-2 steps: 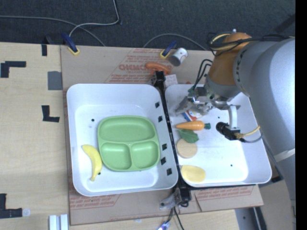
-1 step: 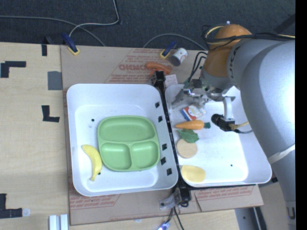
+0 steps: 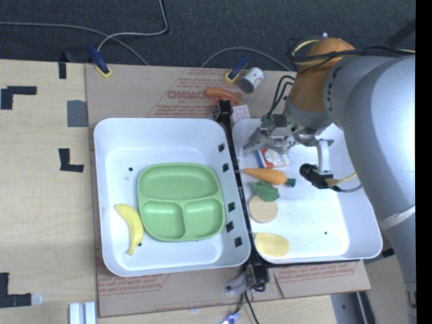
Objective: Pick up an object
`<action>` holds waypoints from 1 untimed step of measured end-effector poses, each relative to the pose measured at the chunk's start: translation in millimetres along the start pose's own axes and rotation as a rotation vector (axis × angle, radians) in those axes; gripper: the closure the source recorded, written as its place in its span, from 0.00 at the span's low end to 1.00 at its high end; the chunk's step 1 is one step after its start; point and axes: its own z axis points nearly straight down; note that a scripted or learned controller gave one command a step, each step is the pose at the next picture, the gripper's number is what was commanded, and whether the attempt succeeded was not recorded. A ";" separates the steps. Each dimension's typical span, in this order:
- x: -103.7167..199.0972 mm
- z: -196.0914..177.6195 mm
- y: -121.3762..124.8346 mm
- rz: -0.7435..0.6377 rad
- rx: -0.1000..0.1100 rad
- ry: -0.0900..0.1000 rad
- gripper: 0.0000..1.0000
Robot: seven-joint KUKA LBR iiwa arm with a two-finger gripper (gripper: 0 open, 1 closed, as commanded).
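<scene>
Premises: a robotics test lab, not a home or shop. Evidence: an industrial robot arm (image 3: 364, 93) reaches over a wooden counter (image 3: 40, 181) marked with black tape pieces (image 3: 67, 160); two white bins (image 3: 111, 181) sit on flattened cardboard (image 3: 182, 93); loose cables (image 3: 135, 32) trail across dark carpet (image 3: 236, 12); clamps (image 3: 100, 63) grip the board edge.

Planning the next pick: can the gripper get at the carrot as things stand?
Probably yes. The gripper hangs in the right bin, just above the carrot. The carrot lies on top with a green piece beside it, so nothing covers it.
</scene>
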 end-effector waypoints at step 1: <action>-2.1 -0.9 -44.0 0.002 -0.001 -0.002 0.00</action>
